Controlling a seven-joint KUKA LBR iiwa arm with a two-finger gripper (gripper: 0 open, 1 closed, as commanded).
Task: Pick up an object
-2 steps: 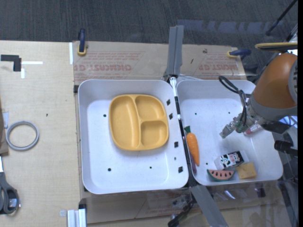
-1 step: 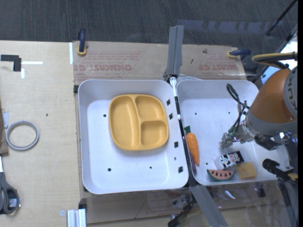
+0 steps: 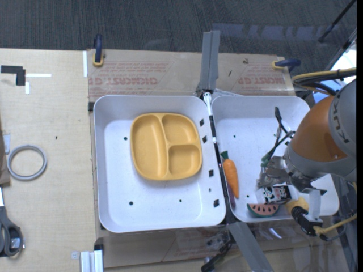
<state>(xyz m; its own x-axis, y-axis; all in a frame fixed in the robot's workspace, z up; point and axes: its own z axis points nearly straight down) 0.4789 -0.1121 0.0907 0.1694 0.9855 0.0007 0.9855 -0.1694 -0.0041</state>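
Gripper (image 3: 271,185) low in right bin (image 3: 249,118), above watermelon slice (image 3: 264,209), beside carrot (image 3: 229,176), seemingly to grab; finger state impossible to tell. Plate (image 3: 166,146) in left bin.

The arm (image 3: 326,135) (grey, orange-banded) reaches in over the right bin (image 3: 249,109). Its gripper (image 3: 273,181) hangs low above that bin's near end.

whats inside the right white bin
Inside the shallow right white bin: an orange toy carrot by its left wall, a watermelon slice near the front, and the gripper, which covers the floor beneath.
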